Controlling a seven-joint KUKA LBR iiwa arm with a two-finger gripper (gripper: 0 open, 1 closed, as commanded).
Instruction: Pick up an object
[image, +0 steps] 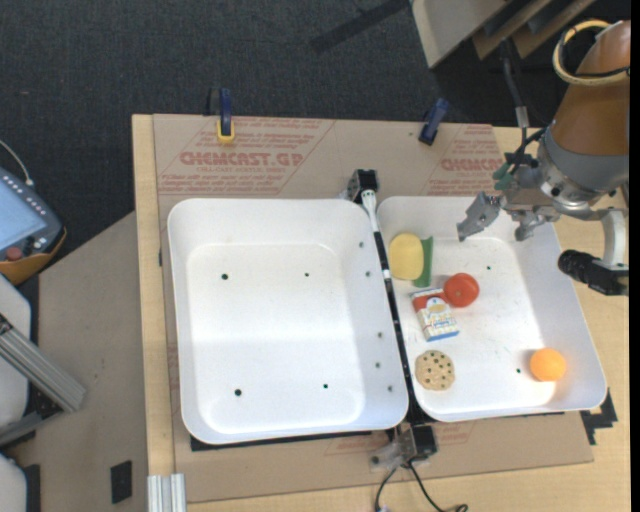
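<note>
The right bin (572, 330) holds several objects. A yellow sponge with a green backing (408, 257) lies near its left wall. A red tomato-like ball (461, 289) sits beside a small red and white carton (436, 316). A round cookie (434, 369) lies near the front, and an orange ball (547, 364) rests at the front right. My gripper (497, 222) hangs above the back of the right bin, open, with nothing between its fingers.
The left bin (200, 240) stands beside the right one, both on a brown board (300, 150) held by blue clamps (225, 112) at the back. A black clip (362, 184) sits where the bins meet.
</note>
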